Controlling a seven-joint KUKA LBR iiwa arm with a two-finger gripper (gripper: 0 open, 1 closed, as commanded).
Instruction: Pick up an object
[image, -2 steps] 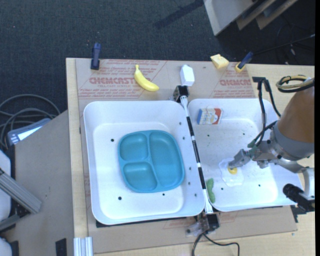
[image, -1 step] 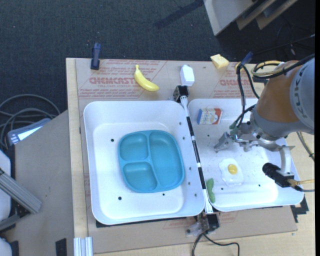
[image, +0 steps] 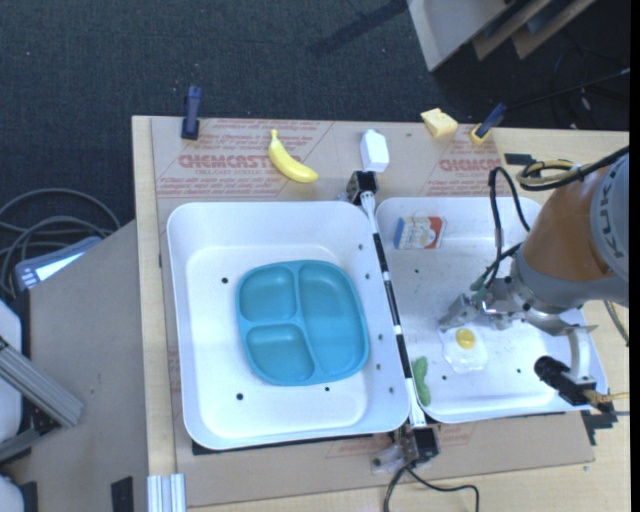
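1. One fixed camera sits above the tabletop (image: 250, 165) and looks down at a slant, from a moderate distance.
2. Both white bins fall inside the frame: the left bin (image: 195, 300) near the middle, the right bin (image: 520, 395) toward the right side.
3. Dark floor fills the top of the frame, beyond the tabletop's far edge.
4. The arm (image: 575, 240) enters from the right of the view.

left bin (image: 200, 250): blue tray (image: 302, 322) | right bin (image: 520, 400): end effector (image: 462, 316) above fried egg (image: 466, 345)
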